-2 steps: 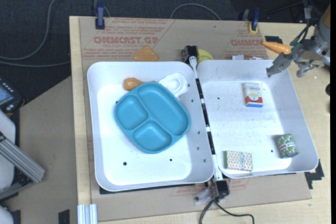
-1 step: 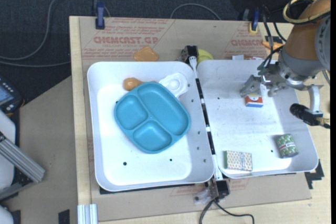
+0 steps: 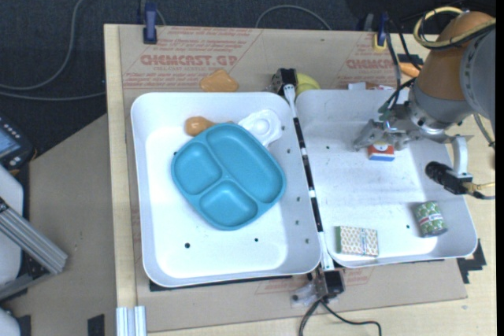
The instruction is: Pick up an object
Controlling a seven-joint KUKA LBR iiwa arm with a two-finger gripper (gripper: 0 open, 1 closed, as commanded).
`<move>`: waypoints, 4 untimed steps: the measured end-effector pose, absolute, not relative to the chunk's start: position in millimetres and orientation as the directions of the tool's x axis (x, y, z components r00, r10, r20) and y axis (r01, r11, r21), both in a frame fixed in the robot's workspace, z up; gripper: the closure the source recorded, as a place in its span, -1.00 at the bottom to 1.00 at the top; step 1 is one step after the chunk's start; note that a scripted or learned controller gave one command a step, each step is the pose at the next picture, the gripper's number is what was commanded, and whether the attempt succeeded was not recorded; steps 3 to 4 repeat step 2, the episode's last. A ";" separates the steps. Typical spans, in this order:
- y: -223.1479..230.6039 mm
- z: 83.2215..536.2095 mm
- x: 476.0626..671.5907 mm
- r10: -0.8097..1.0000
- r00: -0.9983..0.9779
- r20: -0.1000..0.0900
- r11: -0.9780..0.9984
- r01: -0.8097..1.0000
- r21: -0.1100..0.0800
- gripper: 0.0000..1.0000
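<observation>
My gripper (image 3: 383, 136) hangs over the upper middle of the right bin (image 3: 346, 193), on the grey arm with its orange band (image 3: 450, 51) coming in from the right. Directly at its lower edge lies a small red, white and blue box (image 3: 382, 153); whether the gripper touches it I cannot tell. A green patterned can (image 3: 429, 219) lies near the bin's right rim. A flat speckled packet (image 3: 358, 241) rests by the front rim.
The left bin (image 3: 157, 248) holds a blue divided tray (image 3: 227, 175), an orange lump (image 3: 198, 125) and a white piece (image 3: 261, 124). Behind the bins sit an orange item (image 3: 218, 80) and a yellow one (image 3: 307, 83). A black part (image 3: 445, 177) juts over the right bin's edge.
</observation>
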State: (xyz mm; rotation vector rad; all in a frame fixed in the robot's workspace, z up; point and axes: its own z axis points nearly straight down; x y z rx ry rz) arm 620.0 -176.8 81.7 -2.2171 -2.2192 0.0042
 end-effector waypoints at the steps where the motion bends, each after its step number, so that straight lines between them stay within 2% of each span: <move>1: -176.8 95.6 621.8 1.000 -0.002 -0.001 0.002 1.000 0.001 1.00; 2: -107.4 84.2 665.0 1.000 -0.006 -0.002 0.006 1.000 -0.016 1.00; 4: -107.4 84.2 665.0 1.000 -0.006 -0.002 0.006 1.000 -0.016 1.00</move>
